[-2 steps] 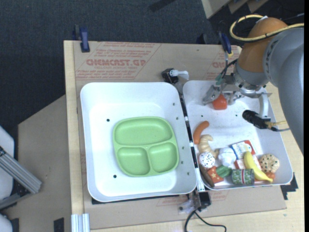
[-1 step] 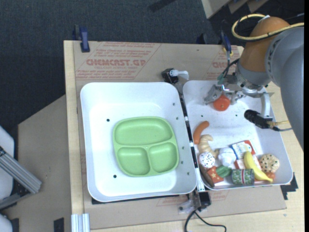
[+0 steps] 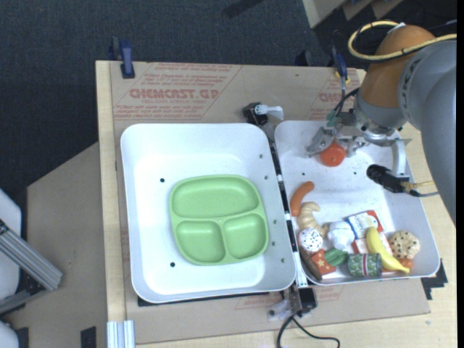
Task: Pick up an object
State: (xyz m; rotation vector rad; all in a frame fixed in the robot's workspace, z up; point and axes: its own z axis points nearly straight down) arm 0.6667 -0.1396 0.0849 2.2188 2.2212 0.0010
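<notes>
Lower edge: a black clip (image 3: 303,301) with a dark cable sits at the bottom of the frame, where the two bins meet.
Toy heap: in the lower right corner of the right bin (image 3: 348,187) lies a tight cluster: a yellow banana (image 3: 380,251), a speckled cookie (image 3: 404,244) touching it on the right, a green can (image 3: 364,265) lying on its side, a red and white packet (image 3: 360,223) and a white die (image 3: 311,239).
Left of heap: an orange sausage (image 3: 301,195) lies aslant near the bin's left wall, with a pale croissant (image 3: 309,212) just below it.
Left bin: the left bin (image 3: 145,165) holds a green divided plate (image 3: 217,220) with three compartments, set near its middle.
Task thing: a round red-orange piece (image 3: 333,156) sits in the upper part of the right bin, well apart from the heap.
Tool: the tool (image 3: 335,145) is directly over the red-orange piece, at its upper side; I cannot tell whether it is spread or pressed together, or whether it grips the piece.
Arm: the grey arm (image 3: 428,85) with its orange band enters from the upper right of the frame.
Surface: the brown surface (image 3: 181,93) bears red lettering above the left bin, and a blue clamp (image 3: 125,53) sits at its upper left corner.
</notes>
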